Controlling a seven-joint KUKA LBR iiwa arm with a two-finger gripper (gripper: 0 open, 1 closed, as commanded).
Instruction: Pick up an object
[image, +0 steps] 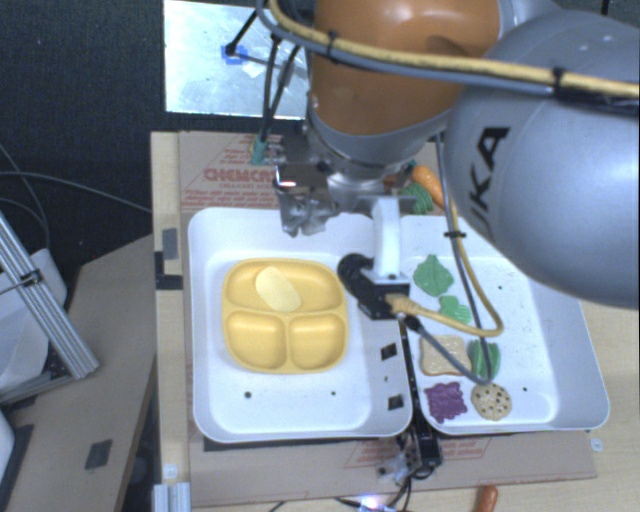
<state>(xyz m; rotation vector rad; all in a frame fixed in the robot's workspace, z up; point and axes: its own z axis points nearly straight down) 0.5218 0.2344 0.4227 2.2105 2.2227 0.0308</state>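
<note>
Two white bins sit side by side on the worktop, and I am reading this as the approach step: nothing has been picked yet as far as I can see. Left and below the end effector (303, 212), the left bin (215, 400) carries a yellow divided tray (285, 340), with a pale yellow piece (278, 289) lying in its upper compartment. The end effector itself hangs at the far rim of that bin, just above the tray's top edge; the wrist hides its tips, so I cannot tell whether it is parted or closed, and I see nothing held in it.

To its right, the right bin (560, 390) holds the small toy foods: a green leaf (433, 273) nearest, then a tan cracker (443, 355), a purple cluster (446, 400) and a speckled cookie (491, 401) further down. An orange carrot (428, 181) peeks out beside the wrist.

My judgement: the next move calls for choosing one target, centring over it, and descending squarely. The pale piece is nearest, though the tray's curved wall may crowd the grasp.
</note>
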